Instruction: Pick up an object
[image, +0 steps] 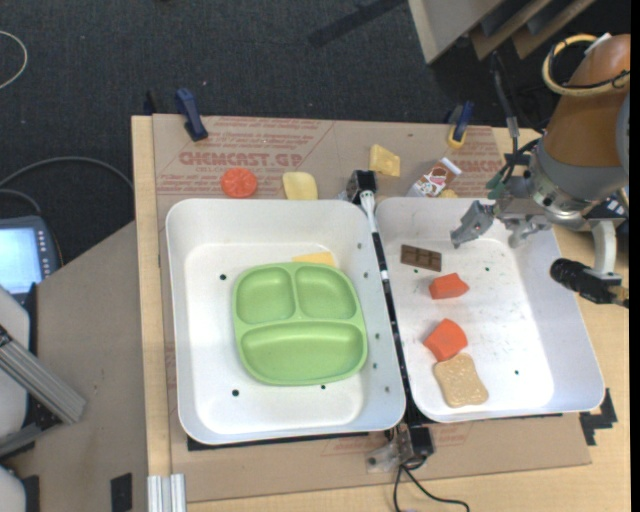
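Note:
The right bin (560, 340) holds a brown chocolate bar (421, 259), a small orange block (449, 287), a larger orange-red block (446, 339) and a tan slice of toast (460, 380). My gripper (496, 228) hangs over the far edge of this bin, up and to the right of the chocolate bar. Its two grey fingers (469, 226) are spread open with nothing between them. The left bin (190, 300) carries a green divided plate (298, 322), with a pale yellow piece (315, 259) tucked behind it.
On the cardboard beyond the bins lie an orange round piece (239, 183), a yellow piece (300, 186), a yellow wedge (384, 160) and a white-and-red packet (433, 181). Blue clamps (190, 113) grip the board's far edge. A black part (585, 280) juts over the right bin's right rim.

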